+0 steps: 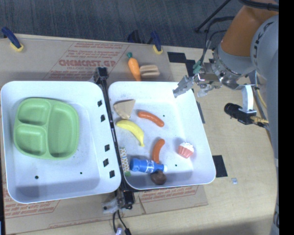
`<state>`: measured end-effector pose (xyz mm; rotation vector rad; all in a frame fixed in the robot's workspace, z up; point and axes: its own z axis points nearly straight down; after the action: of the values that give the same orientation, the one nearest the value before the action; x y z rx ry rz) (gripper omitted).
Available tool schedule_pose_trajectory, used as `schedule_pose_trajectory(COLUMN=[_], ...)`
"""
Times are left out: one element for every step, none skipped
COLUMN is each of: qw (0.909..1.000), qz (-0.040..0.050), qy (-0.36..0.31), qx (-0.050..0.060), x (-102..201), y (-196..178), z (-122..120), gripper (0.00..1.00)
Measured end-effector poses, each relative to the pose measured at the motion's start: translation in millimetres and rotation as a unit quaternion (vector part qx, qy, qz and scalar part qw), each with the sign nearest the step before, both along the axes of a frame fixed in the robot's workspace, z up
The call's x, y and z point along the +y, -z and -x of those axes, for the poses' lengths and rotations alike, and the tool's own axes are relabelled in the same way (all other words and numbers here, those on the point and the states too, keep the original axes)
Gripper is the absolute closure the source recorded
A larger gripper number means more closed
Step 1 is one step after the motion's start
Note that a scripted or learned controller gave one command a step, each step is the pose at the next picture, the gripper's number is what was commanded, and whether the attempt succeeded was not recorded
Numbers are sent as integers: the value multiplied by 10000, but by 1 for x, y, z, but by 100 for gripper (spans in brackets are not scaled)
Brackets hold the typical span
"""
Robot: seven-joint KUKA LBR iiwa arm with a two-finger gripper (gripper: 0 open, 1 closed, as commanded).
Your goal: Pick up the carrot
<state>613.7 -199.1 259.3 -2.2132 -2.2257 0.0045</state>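
Beside the carrot (133, 67), brown board (78, 58) reads "CHEMCAST".

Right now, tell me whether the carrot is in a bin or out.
Out. The carrot lies on the cardboard beyond the right bin's far rim, beside a small sandwich.

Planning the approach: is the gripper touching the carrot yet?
Apart. The camera view shows the gripper over the right bin's far corner, bare bench separating it from the carrot.

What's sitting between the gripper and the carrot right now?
In the camera view, a small tan sandwich piece lies just right of the carrot; from there to the gripper is bare cardboard and bin rim.
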Motion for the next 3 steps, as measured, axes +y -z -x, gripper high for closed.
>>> schedule_pose_trajectory(qw=[9954, 9997, 9873], qz=[-8, 4, -2], qy=[957, 238, 1591], qx=[15, -16, 9], x=[34, 22, 39], y=[151, -10, 24], z=[13, 65, 92], gripper=[0, 0, 0])
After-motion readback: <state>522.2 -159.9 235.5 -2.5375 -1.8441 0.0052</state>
